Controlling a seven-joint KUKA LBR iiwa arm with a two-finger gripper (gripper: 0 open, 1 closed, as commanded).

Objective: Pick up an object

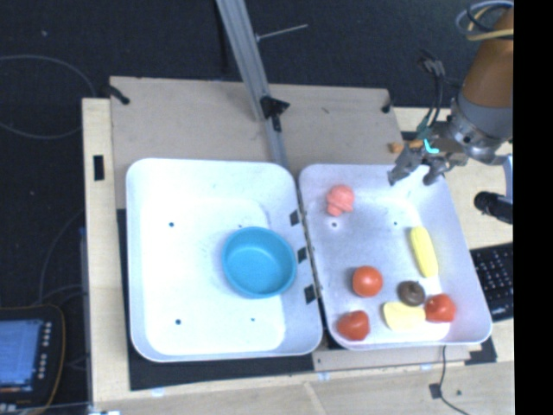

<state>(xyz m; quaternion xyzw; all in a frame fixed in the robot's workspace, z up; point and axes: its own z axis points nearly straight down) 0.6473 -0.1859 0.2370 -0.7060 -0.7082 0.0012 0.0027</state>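
My gripper [416, 176] hangs over the far right corner of the right bin [380, 206], its two dark fingers spread apart with nothing between them. Below it in that bin lie a pink lumpy object [340, 199], a yellow banana-like piece [422, 251], a red tomato [367, 280], a brown round object [411, 293], a pale yellow block [403, 316], and two more red fruits [352, 324] [441, 307]. The nearest thing to the gripper is the yellow piece, well below it.
The left bin [173, 206] holds a blue bowl [257, 261]. A grey metal pole [246, 54] slants up from between the bins. A keyboard [495, 279] lies at the right edge, and a small screen [26, 353] sits at the lower left.
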